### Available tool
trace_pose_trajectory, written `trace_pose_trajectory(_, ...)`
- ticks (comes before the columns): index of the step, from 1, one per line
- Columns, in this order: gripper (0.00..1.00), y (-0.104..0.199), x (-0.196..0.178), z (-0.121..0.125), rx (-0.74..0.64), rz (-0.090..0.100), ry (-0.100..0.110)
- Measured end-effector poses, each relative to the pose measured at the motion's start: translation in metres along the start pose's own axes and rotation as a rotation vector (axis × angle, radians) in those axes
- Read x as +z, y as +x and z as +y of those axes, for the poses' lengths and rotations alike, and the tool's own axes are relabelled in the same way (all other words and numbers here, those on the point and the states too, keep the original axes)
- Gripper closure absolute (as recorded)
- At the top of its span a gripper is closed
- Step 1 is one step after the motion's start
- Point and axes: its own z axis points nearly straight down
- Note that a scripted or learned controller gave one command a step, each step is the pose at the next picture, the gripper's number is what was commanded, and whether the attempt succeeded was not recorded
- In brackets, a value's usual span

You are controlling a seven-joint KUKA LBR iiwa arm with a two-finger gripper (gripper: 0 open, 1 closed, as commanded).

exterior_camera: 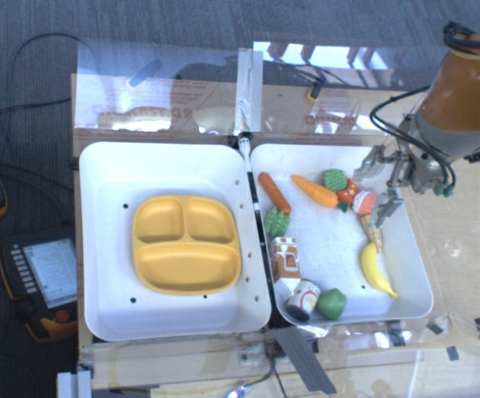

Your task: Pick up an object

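Note:
The right bin [405, 301] holds several toy foods: an orange carrot [315, 191], a red sausage [274, 193], a green leafy piece [334, 179], a small red piece [348, 192], an ice-cream cone with a red-and-white top [367, 214] and a yellow banana [377, 270]. Along the bin's left and front lie another green piece [277, 222], an upright can [285, 258], a can on its side [303, 297] and a lime [332, 303]. My gripper [378, 187] hangs over the bin's upper right, open, its fingers spread on either side of the cone's top. Nothing is held.
The left bin [107, 172] carries a yellow divided plate [188, 243]. A low wall [256, 222] separates the two bins. The arm [455, 98] enters from the upper right with black cables beside it. Bare bin floor [335, 251] lies between the can and the banana.

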Motion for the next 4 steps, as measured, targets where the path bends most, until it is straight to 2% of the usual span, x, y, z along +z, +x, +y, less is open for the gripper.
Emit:
trace_pose_trajectory(1, 0.00, 0.043, 0.098, -0.011, -0.070, 0.000, 0.000)
trace_pose_trajectory(2, 0.00, 0.100, 0.102, -0.023, -0.057, -0.013, 0.004)
trace_pose_trajectory(3, 0.00, -0.009, 0.104, -0.021, -0.050, -0.012, 0.002)
trace_pose_trajectory(4, 0.00, -0.052, 0.101, -0.009, -0.061, 0.022, 0.007)
